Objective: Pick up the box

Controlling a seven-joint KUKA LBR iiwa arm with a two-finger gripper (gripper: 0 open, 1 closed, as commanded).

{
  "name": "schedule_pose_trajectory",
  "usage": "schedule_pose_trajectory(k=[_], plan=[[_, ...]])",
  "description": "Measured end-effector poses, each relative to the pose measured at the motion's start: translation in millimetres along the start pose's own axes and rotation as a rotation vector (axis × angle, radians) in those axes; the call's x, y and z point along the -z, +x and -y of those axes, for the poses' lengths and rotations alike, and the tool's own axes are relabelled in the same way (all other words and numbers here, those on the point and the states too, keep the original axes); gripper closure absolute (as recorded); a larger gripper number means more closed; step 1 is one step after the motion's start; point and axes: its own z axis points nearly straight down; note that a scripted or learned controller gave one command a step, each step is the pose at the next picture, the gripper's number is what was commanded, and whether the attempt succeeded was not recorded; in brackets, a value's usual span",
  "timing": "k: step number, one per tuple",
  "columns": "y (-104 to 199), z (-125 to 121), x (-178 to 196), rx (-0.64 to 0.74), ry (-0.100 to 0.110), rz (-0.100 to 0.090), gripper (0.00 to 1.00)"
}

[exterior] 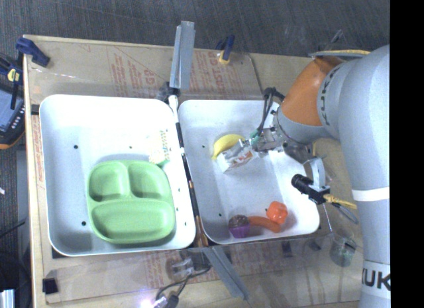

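At six o'clock in the right bin (218, 230) lie a purple toy (238, 225) and an orange toy (273, 214). Toward its centre, the pincer (248, 149) is clamped on the box (236, 158), just beside a banana (225, 144) at eleven o'clock.

Left bin (59, 167) is holding a divided tray (131, 202); right bin (205, 167) is holding a banana (226, 144), with toy carrot (270, 216) lying nearer.

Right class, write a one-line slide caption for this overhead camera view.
KUKA arm reaching into the right bin beside a banana; green divided tray in the left bin.
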Motion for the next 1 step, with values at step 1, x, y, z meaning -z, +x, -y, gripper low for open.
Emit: schedule_pose_trajectory(k=[1], plan=[[46.3, -26.4, 23.6, -0.005, 0.024, -0.011, 0.00]])
